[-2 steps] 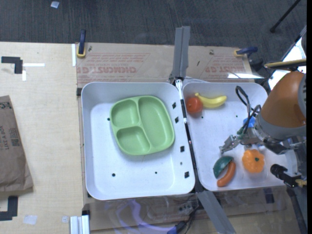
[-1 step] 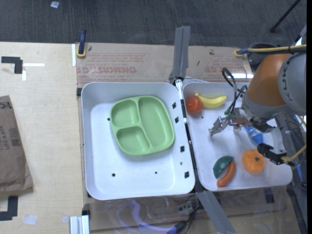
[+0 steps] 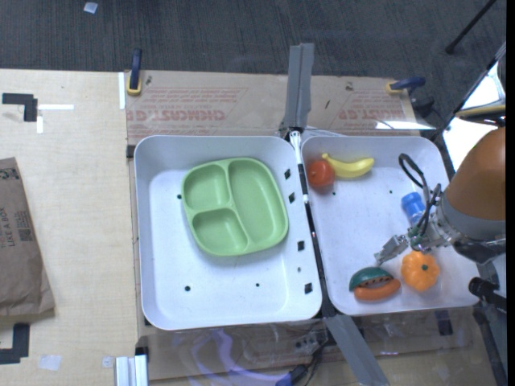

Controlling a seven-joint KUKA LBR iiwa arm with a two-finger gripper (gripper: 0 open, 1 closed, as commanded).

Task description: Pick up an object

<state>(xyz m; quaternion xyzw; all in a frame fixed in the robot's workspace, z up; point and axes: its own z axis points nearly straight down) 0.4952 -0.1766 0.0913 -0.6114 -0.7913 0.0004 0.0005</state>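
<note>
In the camera view, the gripper (image 3: 402, 246) hangs low in the right bin (image 3: 362, 215) at the frame's lower right, beside a small orange pumpkin (image 3: 420, 270); whether it is open cannot be made out. The pumpkin looks light, stiff and smooth, best pinched across its round sides. A blue object (image 3: 413, 205) is partly hidden behind the wrist.

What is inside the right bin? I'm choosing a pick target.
In the right bin: a banana, a red fruit, an orange, a slice-shaped toy and a blue item, partly covered by the pincer.
</note>
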